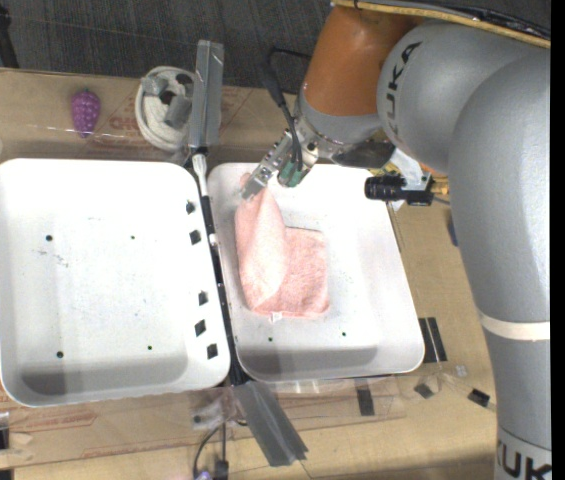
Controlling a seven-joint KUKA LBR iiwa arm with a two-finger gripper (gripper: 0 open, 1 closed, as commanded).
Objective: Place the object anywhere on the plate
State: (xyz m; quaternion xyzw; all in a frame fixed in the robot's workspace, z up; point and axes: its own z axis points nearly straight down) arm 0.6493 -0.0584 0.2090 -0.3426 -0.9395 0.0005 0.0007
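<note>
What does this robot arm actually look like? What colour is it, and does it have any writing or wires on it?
The arm is bulky, rounded and light grey, with a glossy orange band above the wrist. "KUKA" lettering is printed on its casing. A black cable loops near the wrist. The small metallic end effector has thin grey parts with a green spot.

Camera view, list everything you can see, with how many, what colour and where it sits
Bins: two, white, side by side on the bench.
Cloth: one, pink, in the right bin, its top corner pulled up to the end effector.
Purple thing: one, small, on the bench behind the left bin; too small to identify.
Round white item: one, with a grey part inside, on the bench behind the bins.
Grey bar: one, upright behind the gap between the bins.
Bench: one, tan.
Arm: one, grey with an orange band, reaching in from the right.
End effector: one, at the cloth's raised corner, over the back of the right bin.
</note>
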